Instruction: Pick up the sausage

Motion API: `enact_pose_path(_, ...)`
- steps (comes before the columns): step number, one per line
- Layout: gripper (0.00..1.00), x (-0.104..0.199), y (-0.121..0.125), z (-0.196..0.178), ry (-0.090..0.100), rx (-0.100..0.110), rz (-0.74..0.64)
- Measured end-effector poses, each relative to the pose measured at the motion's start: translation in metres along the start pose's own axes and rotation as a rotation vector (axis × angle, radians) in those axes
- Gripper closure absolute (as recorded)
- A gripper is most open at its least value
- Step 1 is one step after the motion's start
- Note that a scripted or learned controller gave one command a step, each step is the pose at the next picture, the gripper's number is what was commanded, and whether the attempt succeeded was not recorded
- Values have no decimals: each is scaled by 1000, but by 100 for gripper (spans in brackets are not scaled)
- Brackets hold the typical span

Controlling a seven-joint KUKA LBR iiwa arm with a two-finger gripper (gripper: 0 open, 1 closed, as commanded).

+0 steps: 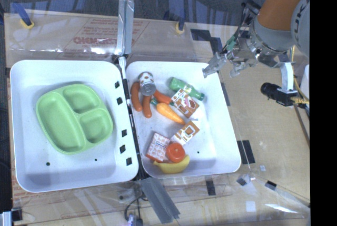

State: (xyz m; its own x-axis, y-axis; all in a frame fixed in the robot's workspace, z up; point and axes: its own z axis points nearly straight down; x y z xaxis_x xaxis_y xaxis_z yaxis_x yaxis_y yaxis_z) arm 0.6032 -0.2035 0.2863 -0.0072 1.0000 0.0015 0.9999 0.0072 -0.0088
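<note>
Sausages (136,96): two (touching); one carrot (169,113).

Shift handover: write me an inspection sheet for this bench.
Surface: two white bins side by side, left bin, right bin, on a bench under clear sheeting.
Job's things: sausage along the right bin's left wall, beside a can.
Clutter: second sausage, carrot, green bottle, two cartons, red packet, tomato on a banana; green tray in the left bin.
Grippers: pincer over the right bin's far right corner, holding nothing.
Cables: one at the right edge.
Surroundings: dark floor beyond.
</note>
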Motion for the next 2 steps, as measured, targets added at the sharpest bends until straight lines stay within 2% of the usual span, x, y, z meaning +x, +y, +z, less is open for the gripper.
enact_pose_path(1, 0, 74, 54, 114, 1, 2, 114)
enact_pose_path(2, 0, 76, 33, 36, 0, -2, 215)
